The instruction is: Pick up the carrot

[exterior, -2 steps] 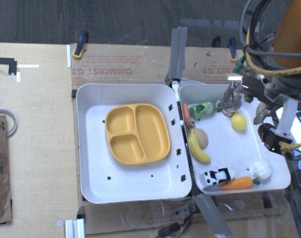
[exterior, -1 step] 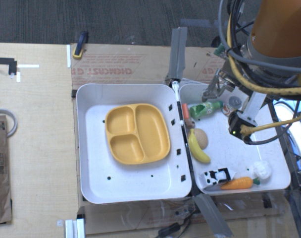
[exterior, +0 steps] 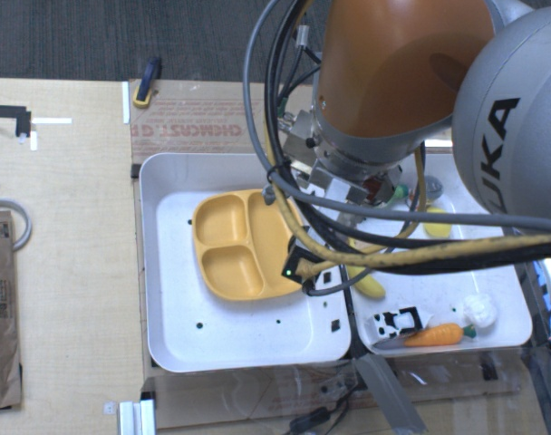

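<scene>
The carrot (exterior: 434,335), orange with a green stub at its right end, lies flat near the front edge of the right bin (exterior: 516,333). My gripper (exterior: 343,247) hangs under the bulky orange and grey wrist, over the divider between the two bins. It is up and to the left of the carrot and well apart from it. Cables and the wrist cover most of the gripper.
A yellow divided plate (exterior: 235,247) lies in the left bin (exterior: 167,270). The right bin also holds a yellow banana-like piece (exterior: 372,287), a yellow round piece (exterior: 439,228), a white lump (exterior: 480,311) and a black-and-white item (exterior: 395,321) touching the carrot's left end.
</scene>
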Robot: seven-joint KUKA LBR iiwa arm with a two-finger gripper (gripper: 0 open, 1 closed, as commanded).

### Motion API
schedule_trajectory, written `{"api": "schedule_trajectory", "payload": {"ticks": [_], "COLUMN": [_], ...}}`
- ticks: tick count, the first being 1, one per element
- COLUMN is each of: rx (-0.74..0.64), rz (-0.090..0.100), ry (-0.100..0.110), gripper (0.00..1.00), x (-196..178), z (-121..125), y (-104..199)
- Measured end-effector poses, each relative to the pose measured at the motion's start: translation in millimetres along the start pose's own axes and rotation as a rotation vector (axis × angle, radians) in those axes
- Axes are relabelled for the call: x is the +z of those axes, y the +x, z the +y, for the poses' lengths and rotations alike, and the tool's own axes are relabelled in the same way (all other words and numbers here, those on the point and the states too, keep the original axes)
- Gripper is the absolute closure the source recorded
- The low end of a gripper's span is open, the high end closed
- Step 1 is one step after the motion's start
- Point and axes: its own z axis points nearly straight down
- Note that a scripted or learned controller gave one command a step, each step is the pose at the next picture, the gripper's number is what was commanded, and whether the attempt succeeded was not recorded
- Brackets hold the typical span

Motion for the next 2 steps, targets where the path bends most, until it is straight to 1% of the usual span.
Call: {"api": "schedule_trajectory", "payload": {"ticks": [1, 2], "rx": [-0.076, -0.075], "rz": [0.001, -0.005], "ry": [0.0, 0.003], "gripper": [0.0, 1.0], "x": [52.6, 45.6], "z": [27.8, 28.9], "y": [-47.8, -47.9]}}
